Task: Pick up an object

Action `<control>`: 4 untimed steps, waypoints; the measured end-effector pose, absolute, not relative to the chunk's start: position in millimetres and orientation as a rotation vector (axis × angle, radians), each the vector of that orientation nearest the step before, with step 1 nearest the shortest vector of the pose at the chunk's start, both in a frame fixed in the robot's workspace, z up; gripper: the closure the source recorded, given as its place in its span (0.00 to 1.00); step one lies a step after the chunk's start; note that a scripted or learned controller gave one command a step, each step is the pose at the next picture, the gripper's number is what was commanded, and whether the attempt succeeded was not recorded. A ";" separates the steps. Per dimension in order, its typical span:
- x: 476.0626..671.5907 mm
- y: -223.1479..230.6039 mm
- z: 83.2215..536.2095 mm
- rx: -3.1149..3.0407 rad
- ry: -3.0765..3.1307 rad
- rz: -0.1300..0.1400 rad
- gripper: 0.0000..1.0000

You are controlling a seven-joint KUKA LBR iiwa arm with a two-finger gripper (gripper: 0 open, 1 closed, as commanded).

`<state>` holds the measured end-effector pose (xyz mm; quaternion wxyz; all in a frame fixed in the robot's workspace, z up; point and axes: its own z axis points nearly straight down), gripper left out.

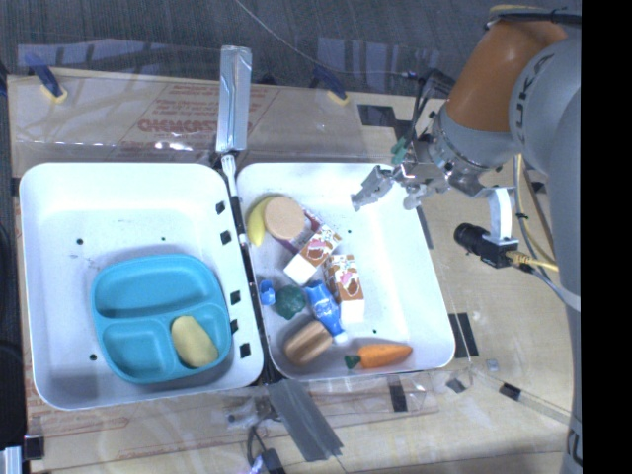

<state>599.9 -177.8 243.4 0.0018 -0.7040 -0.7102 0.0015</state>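
My gripper [388,191] hangs open over the far right part of the right bin [420,255], with nothing between its fingers. Below and to its left lies a pile of toy food: a yellow banana [255,223], a round brown and pink piece [283,217], two small cartons [318,248] [346,279], a blue bottle [324,306], a green piece [289,302], a brown bread roll [306,342] and an orange carrot [380,355]. The gripper is apart from all of them.
The left bin [59,205] holds a blue divided tray [148,289] with a yellow potato-like piece [195,341] in its near right compartment. A silver strip [233,97] stands at the back over the wall between the bins. Cables run along the bench at right.
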 end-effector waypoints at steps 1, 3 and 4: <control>624.1 -208.4 190.2 -2.630 -1.714 0.006 0.00; 532.7 -185.3 94.5 -2.633 -1.726 -0.008 0.00; 486.5 -147.3 91.0 -2.684 -1.628 0.001 0.00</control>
